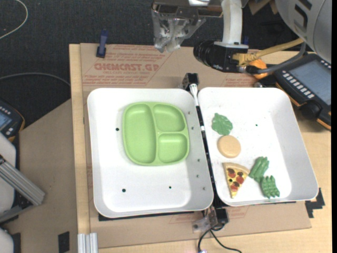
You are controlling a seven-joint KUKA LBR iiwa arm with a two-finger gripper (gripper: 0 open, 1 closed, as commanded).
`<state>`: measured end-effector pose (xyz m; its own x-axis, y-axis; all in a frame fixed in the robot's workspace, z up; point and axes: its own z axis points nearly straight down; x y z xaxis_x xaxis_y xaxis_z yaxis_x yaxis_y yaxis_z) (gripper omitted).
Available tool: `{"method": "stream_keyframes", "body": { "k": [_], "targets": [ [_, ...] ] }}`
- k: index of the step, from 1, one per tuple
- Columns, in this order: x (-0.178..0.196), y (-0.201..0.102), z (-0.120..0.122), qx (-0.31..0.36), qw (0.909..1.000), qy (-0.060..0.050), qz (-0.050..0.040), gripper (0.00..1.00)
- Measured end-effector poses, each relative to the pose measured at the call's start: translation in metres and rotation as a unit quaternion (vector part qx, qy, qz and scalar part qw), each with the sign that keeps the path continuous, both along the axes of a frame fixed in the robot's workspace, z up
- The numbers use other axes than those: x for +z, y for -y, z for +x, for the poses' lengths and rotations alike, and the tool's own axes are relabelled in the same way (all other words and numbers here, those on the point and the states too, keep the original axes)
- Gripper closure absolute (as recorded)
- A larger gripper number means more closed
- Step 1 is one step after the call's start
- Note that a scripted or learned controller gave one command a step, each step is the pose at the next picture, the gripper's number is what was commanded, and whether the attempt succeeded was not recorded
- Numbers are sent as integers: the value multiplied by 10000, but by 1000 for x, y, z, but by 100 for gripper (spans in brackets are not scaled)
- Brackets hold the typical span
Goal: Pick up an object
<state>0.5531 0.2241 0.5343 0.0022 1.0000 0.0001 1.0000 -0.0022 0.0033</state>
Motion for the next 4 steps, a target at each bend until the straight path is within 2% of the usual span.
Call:
{"method": "stream_keyframes", "body": {
  "k": [1, 2, 3, 4],
  "targets": [
    [-88, 0, -29, 11, 10000, -72, -19, 100],
    [-202, 28, -38, -9, 10000, -84, -29, 100],
    [-225, -2, -25, 24, 10000, -46, -7, 100],
    [-2, 18, -39, 15, 10000, 85, 44, 100]
  ]
}}
